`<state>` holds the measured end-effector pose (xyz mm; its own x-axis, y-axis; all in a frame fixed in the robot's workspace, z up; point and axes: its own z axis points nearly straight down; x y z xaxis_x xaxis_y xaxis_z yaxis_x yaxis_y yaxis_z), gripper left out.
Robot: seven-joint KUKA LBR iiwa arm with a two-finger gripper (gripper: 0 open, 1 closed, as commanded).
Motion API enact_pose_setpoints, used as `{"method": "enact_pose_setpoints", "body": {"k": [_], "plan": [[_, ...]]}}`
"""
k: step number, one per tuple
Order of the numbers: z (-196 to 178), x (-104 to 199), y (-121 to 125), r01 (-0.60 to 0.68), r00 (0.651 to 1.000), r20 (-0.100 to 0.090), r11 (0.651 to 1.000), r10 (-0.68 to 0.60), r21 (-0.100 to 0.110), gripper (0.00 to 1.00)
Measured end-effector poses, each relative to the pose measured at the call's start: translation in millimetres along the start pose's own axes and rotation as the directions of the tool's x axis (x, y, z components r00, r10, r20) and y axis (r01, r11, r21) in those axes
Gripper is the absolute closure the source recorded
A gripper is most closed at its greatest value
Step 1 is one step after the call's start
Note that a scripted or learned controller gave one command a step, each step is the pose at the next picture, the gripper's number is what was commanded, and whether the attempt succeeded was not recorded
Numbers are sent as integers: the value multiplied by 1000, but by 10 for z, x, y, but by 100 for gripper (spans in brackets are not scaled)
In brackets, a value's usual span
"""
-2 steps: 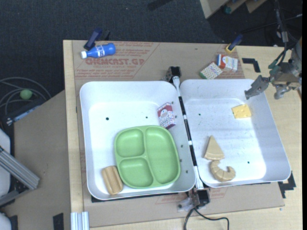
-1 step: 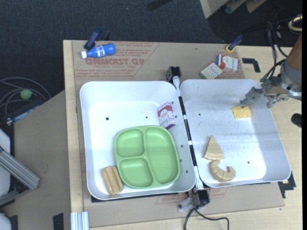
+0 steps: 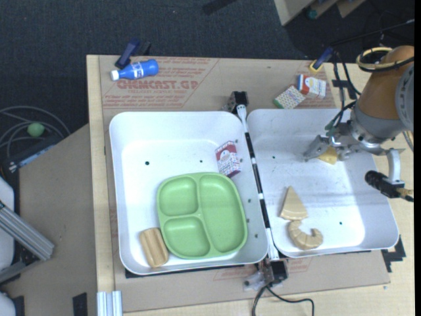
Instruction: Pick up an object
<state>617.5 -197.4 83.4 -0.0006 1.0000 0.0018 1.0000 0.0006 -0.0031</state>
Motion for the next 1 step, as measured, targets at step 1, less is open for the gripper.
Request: {"method": "enact_pose_setpoints", "body": {"k": [1], "plan": [[-1027, -187, 500, 1, 1000, 4, 1000, -1, -9, 0]]}}
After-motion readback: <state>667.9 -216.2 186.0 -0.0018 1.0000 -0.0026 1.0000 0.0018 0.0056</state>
